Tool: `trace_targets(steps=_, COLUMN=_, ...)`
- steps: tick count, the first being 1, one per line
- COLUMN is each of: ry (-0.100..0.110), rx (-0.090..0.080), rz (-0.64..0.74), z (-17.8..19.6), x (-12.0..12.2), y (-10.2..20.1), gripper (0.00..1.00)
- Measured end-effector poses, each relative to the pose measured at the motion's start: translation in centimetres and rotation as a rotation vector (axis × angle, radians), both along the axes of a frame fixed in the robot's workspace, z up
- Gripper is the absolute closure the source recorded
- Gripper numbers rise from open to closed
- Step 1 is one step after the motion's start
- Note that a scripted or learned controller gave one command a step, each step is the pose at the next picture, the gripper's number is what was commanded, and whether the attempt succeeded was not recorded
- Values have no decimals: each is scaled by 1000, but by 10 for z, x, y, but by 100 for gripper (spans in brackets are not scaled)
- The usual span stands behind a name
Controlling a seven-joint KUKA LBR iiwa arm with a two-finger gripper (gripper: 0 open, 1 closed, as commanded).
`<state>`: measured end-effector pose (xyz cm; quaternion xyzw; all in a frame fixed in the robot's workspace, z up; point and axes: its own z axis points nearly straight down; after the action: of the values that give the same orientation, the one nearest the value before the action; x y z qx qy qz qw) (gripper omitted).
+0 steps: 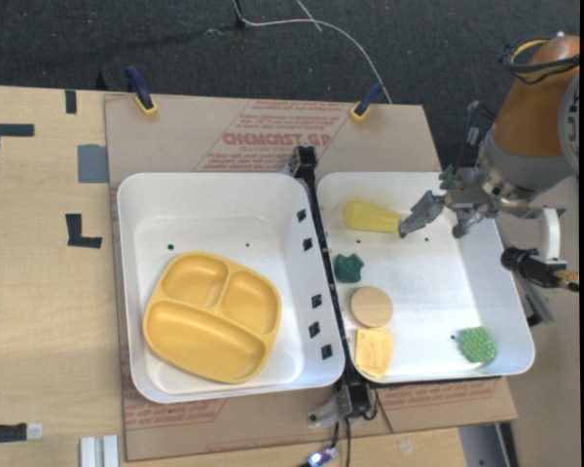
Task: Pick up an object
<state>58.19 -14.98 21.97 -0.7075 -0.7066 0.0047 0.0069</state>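
The right bin (423, 368) holds a yellow block (370, 217) near its back, a small dark green piece (347, 267), a round tan disc (372, 306), a pale yellow wedge (374, 350) at the front, and a green knobbly ball (477, 344) in the front right corner. My gripper (440, 216) hangs over the back right of this bin, just right of the yellow block. Its two fingers stand apart, open, with nothing between them.
The left bin (141, 197) holds a yellow divided plate (212, 314). A black divider with clips (316, 261) runs between the bins. Two blue and yellow clamps (141, 93) pin the cardboard at the back. The arm's grey and orange body (535, 115) stands at the right.
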Motion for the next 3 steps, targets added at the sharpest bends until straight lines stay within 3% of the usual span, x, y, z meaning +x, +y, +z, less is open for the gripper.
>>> trace_targets(steps=1, ry=-11, rx=-2, rz=4, z=6, x=2, y=0, gripper=0)
trace_targets(steps=3, ry=-6, rx=-2, rz=3, z=-92, x=4, y=12, gripper=0)
